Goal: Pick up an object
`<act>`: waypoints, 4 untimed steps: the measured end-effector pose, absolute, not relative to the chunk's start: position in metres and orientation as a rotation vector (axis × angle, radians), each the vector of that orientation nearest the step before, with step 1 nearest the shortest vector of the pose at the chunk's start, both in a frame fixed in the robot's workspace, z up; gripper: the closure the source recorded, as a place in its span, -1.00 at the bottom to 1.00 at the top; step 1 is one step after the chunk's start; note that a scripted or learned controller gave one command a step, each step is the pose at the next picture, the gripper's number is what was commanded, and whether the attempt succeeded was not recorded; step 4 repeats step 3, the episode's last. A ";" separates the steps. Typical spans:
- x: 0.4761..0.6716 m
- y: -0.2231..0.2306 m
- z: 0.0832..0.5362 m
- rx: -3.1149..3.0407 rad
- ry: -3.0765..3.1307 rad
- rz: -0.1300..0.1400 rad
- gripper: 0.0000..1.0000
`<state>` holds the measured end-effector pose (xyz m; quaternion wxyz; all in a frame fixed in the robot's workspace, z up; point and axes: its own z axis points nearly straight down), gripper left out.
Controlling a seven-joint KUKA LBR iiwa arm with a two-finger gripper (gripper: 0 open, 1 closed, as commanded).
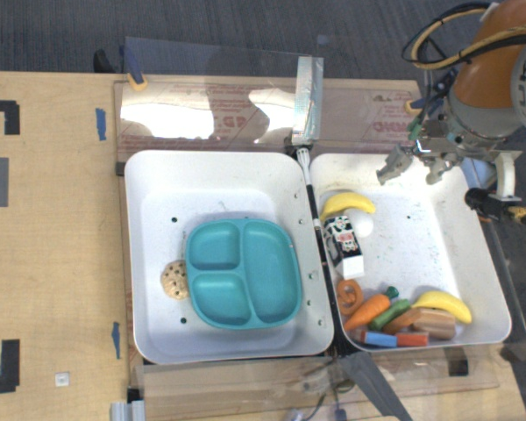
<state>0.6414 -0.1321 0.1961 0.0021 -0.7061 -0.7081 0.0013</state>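
1. Treat the pile at the right bin's (473, 261) near edge as light, hard toys: carrot (368, 310), banana (443, 303). They overlap, so edges are hard to separate.
2. Prefer the second banana (349, 203) near the divider: slick and curved, so grip across its middle.
3. Claw (415, 167) hovers over the far edge, fingers spread, holding nothing.
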 end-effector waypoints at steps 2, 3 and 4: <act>0.640 -0.039 0.179 -2.057 -2.363 0.007 -1.00; 0.587 -0.022 0.183 -1.910 -2.488 0.004 -1.00; 0.587 -0.022 0.183 -1.910 -2.488 0.004 -1.00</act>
